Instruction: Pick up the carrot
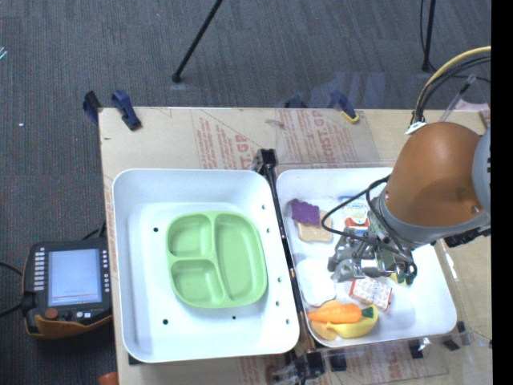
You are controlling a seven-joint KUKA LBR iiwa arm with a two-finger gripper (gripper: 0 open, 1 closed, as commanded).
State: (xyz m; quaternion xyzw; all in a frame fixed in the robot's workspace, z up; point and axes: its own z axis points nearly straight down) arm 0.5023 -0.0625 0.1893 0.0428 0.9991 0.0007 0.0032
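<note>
1. Orange in colour, the carrot (337,314) lies on its side near the front edge of the right bin (439,301), resting against a yellow banana (357,326) just below it.
2. The gripper (370,265) hangs over the middle of the right bin, above and slightly right of the carrot. The two are apart; nothing links them.
3. Whether the gripper is open or closed cannot be told: its lower end appears as a tangle of dark metal parts and wires. No object is seen held in it.
4. The grey arm (437,184), with its orange band, enters from the right and covers the right rear part of the bin.
5. A red-and-white packet (373,292) lies between the gripper and the carrot, just above the carrot's right end.
6. A purple grape bunch (304,211) and a slice of toast (313,232) lie at the left rear of the right bin, well apart from the carrot.
7. The left bin (144,215) carries a green divided plate (216,259).
</note>
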